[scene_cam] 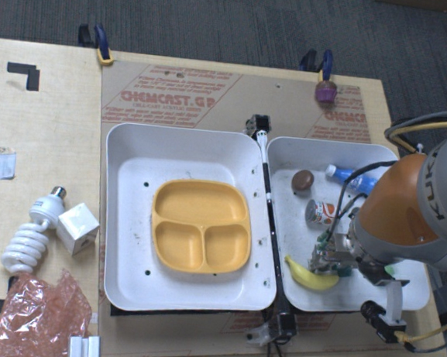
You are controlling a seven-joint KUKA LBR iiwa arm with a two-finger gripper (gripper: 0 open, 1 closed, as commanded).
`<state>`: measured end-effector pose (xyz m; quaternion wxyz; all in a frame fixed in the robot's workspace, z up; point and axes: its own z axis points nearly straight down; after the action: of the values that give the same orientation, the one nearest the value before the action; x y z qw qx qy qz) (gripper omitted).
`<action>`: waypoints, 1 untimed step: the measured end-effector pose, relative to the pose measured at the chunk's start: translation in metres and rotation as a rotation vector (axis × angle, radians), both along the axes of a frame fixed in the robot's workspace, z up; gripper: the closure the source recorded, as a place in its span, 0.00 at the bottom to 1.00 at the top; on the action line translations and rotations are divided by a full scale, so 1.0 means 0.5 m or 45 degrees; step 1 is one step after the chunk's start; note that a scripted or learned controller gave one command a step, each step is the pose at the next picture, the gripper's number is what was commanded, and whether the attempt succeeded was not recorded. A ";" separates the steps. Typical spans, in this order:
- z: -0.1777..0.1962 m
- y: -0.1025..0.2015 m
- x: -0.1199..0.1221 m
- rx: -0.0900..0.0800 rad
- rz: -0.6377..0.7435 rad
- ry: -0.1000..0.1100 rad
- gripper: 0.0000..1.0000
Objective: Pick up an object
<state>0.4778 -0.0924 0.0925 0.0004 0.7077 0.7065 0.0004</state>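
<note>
1. Camera view, progress: arm low over the right bin, gripper just above and seemingly touching the banana near the bin's front wall. Nothing lifted yet; banana lying on the bin floor. Probably at the grasping stage, with closing and raising left to do.
2. Gripper state: cannot tell, tips lost in dark clutter under the wrist.
3. Other candidates: brown ball, small can, blue bottle partly hidden behind the arm.
4. Left bin: yellow divided tray, untouched.
</note>
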 end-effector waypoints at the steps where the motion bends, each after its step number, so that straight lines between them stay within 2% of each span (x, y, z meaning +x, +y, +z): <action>1: 0.000 -0.004 0.000 0.000 0.001 0.001 0.00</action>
<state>0.4776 -0.0946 0.0925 0.0001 0.7076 0.7066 0.0003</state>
